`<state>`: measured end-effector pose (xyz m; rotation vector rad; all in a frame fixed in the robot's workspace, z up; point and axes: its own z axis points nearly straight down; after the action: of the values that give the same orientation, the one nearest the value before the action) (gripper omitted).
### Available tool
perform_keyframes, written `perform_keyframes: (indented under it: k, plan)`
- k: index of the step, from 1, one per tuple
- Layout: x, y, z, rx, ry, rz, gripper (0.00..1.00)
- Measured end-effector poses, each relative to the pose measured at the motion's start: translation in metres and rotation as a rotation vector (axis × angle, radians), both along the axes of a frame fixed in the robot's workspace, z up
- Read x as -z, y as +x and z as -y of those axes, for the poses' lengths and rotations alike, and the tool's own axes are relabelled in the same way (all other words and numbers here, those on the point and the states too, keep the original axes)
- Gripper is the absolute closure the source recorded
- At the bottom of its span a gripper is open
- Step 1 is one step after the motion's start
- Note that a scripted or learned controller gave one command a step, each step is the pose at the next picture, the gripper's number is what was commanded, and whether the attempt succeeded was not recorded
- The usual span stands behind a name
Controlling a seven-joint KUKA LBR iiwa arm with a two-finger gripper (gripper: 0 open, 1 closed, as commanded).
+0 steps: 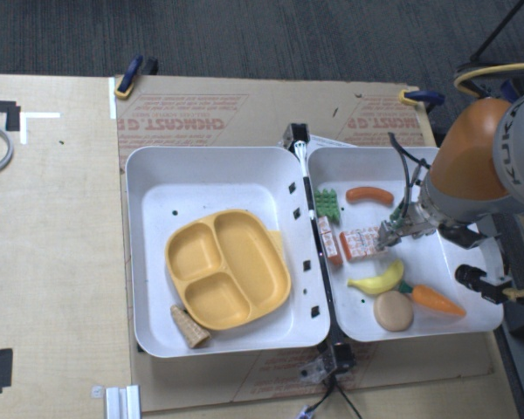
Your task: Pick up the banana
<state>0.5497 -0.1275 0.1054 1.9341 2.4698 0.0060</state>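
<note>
Dark grey carpet ran behind the wooden worktop (52,234), where a brown cardboard sheet (244,116) lay under two white bins. Left bin (148,234) held a yellow three-compartment plate (229,269) and a tan wafer-like piece (189,326) touching the plate's lower-left edge. Right bin (472,321) held the banana (377,279) near its front, lying tilted, just above a beige egg-shaped item (393,312) and left of a carrot (437,300). Also in that bin: a green studded block (327,204), a red-orange sausage (369,195), a red bottle-like item (328,239) along the left wall, and a red-and-white packet (360,243). Arm (476,164) reached in from the right; pincer (391,234) sat low at the packet's right end, above the banana and apart from it. Whether the pincer was clenched or released could not be told. Blue clamps (131,72) gripped the cardboard's far corners.
</note>
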Motion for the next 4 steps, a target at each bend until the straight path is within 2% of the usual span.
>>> perform_keyframes:
  k: [1,2,3,4]
  plan:
    - [0.000,0.000,0.000,-0.001,0.000,0.000,0.00]
    - [0.013,-0.065,-0.030,-0.151,0.000,-0.006,0.00]
    - [0.003,-0.063,-0.030,-0.148,-0.001,-0.003,1.00]
    - [0.003,-0.063,-0.030,-0.148,-0.001,-0.003,0.00]
